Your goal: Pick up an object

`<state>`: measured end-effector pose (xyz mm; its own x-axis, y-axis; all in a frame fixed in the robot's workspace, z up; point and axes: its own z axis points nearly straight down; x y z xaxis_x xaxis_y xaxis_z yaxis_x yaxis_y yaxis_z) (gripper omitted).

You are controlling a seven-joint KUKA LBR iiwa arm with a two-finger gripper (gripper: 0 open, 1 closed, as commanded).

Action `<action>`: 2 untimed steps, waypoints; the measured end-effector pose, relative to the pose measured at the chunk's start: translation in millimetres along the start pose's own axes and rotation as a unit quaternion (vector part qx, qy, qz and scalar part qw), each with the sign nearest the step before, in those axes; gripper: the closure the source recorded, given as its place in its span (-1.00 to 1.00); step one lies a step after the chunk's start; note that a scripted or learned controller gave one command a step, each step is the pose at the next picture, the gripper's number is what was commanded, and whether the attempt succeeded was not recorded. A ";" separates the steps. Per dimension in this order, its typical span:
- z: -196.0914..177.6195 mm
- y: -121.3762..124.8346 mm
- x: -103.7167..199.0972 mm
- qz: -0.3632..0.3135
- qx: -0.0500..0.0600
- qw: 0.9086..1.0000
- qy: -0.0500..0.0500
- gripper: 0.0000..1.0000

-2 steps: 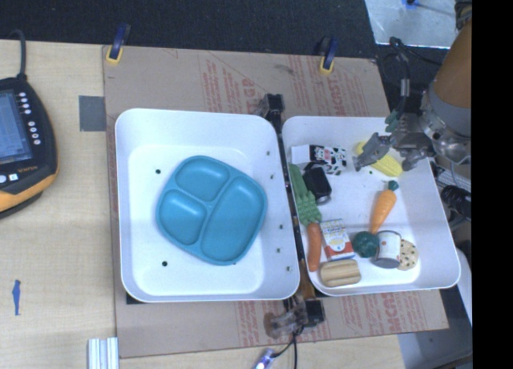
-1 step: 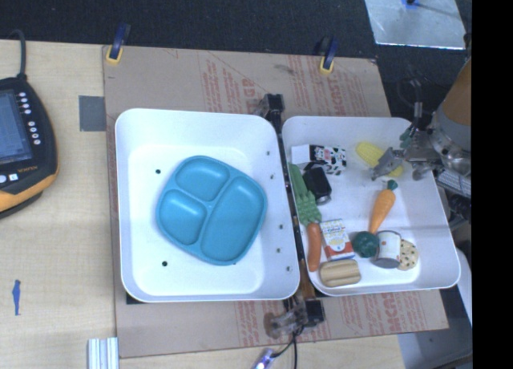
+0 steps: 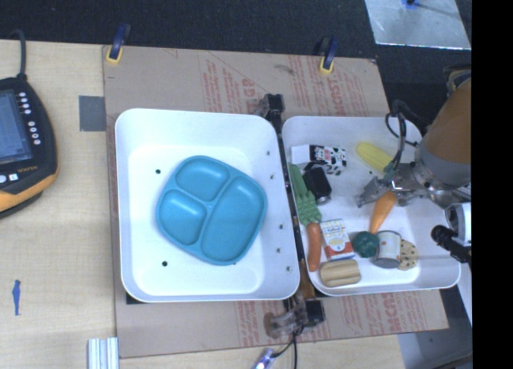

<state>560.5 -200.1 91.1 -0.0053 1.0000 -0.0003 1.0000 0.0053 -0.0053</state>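
The bread roll (image 3: 340, 273) sits nearest us, below the orange carrot (image 3: 382, 212). Our hand (image 3: 383, 188) hovers just above that carrot; can't tell if it's closed. Nothing lifted yet, so the pick remains.

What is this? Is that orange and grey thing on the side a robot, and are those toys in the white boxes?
Yes, that is a robot arm, grey with an orange band, reaching in from the right. The picture is taken by one camera fixed above the bench, looking down at a slant.

On the bench sit two shallow white bins. The left bin holds a blue plate with three sections. The right bin is full of small toy-like things: a carrot, a yellow piece, a little box with cow spots, a cookie and more.

The arm's gripper is low over the right bin, near the carrot. I cannot tell whether it has caught anything. Its job is to pick up one object.

The black and orange gadget at the left has a screen and buttons.
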 end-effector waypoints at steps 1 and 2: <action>-10.8 0.3 -1.2 -0.001 0.000 1.000 -0.001 1.00; -0.6 22.6 59.0 -0.001 -0.001 1.000 0.000 1.00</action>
